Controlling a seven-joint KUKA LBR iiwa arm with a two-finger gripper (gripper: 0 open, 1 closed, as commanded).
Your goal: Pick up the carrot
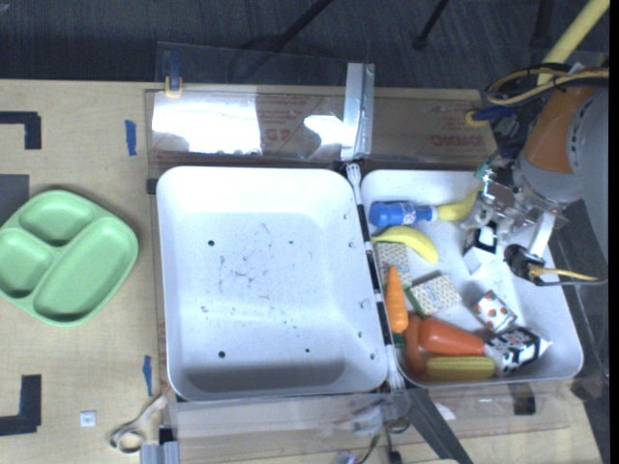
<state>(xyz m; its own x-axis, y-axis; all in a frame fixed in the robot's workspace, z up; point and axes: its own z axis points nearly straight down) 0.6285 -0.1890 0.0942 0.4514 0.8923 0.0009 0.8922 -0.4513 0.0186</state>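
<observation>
Two white bins on the bench: left bin (259,278) and right bin (556,303), side by side. My gripper (503,222) hangs over the upper right part of the right bin, arm coming in from the right with the orange band (547,131) above the wrist. Can't tell finger state, the wrist hardware blocks it. Nothing visible between the fingers.

Carrot (396,301) lies in the right bin, tight along its left wall, long axis running top to bottom, thin end up. Well apart from my gripper, lower and to the left.

Around the carrot: yellow banana (410,242) just above its tip, blue bottle (397,212) above that, patterned pad (432,294) just right, red-orange pepper-like piece (447,337) touching at its lower right, yellow corn cob (460,366) below that. Small red-white item (492,309) and a black-white one (517,346) sit further right.

Green divided plate (64,256) on the bench, left of the bins.
</observation>
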